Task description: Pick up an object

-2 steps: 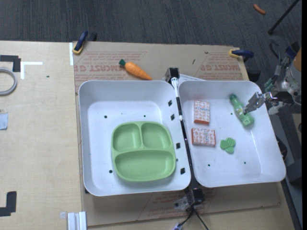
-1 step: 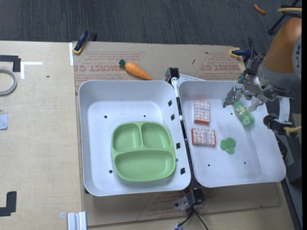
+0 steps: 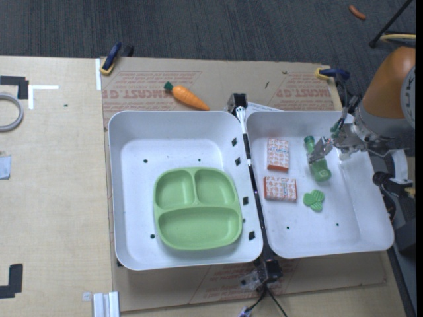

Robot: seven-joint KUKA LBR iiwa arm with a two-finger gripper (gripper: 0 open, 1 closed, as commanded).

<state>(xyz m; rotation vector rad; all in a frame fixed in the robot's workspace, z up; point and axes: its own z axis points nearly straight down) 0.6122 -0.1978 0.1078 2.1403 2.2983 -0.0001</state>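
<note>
The right bin [image 3: 357, 226] holds two small red-and-white cartons [image 3: 278, 154] [image 3: 281, 189], a green bottle-like object [image 3: 320, 171] and a small green leafy piece [image 3: 314, 200]. My gripper [image 3: 320, 152] reaches in from the right and sits low over the green bottle-like object, covering its middle. A green end of that object pokes out just above the gripper. The view does not let me tell whether the gripper touches it. The arm's orange band [image 3: 390, 84] is at the right edge.
A green divided plate [image 3: 197, 208] lies in the left bin [image 3: 132, 177]. A toy carrot [image 3: 187, 96] rests on the cardboard behind the bins. Blue clamps [image 3: 111, 57] [image 3: 334, 74] hold the cardboard's back corners. The bins' shared wall [image 3: 246, 170] runs between them.
</note>
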